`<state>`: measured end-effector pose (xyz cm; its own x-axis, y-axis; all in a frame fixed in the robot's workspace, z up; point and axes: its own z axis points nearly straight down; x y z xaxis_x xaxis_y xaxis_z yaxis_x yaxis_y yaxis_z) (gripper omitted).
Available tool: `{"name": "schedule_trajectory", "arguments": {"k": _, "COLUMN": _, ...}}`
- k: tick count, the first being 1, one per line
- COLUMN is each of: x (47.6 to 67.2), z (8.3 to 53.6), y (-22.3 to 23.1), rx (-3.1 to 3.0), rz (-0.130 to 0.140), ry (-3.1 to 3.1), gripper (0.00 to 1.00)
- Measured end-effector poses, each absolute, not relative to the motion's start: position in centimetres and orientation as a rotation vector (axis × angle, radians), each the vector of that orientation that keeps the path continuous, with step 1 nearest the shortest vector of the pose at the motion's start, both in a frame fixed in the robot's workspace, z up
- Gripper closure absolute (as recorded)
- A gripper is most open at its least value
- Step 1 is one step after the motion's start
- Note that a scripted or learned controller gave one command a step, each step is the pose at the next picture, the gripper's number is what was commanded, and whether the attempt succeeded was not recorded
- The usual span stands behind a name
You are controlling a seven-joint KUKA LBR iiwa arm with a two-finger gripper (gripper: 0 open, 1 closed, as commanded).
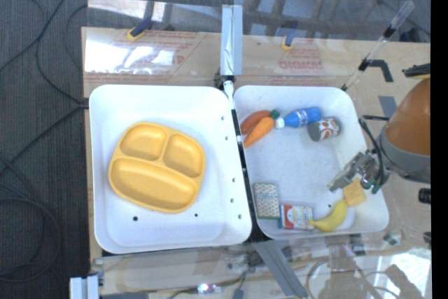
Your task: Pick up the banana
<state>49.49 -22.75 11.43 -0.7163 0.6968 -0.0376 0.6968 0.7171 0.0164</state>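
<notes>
Hovering my tool (353,175) lower right, grip state unclear | banana (332,218) just below | descend centred over its curve.

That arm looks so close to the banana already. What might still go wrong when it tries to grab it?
The banana lies in the right bin's near corner, beside the wall, so a finger may strike the rim. A small carton touches its left end and a yellow block sits by its upper tip; either could get nudged or grabbed instead. The gripper hovers slightly above and right of the banana, so it may close off-centre.
</notes>
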Motion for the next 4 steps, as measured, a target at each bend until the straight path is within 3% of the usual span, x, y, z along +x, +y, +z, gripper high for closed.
{"name": "schedule_trajectory", "arguments": {"k": 1, "x": 49.5, "z": 11.4, "y": -22.8, "rx": 1.167, "rz": 0.001, "ry": 2.873, "gripper": 0.00}}
{"name": "schedule_trajectory", "arguments": {"k": 2, "x": 48.9, "z": 9.4, "y": -22.5, "rx": 1.250, "rz": 0.004, "ry": 2.861, "gripper": 0.00}}
{"name": "schedule_trajectory", "arguments": {"k": 3, "x": 49.4, "z": 10.5, "y": -22.7, "rx": 1.243, "rz": 0.002, "ry": 2.844, "gripper": 1.00}}
{"name": "schedule_trajectory", "arguments": {"k": 4, "x": 49.4, "z": 10.5, "y": -22.6, "rx": 1.243, "rz": 0.002, "ry": 2.845, "gripper": 0.00}}
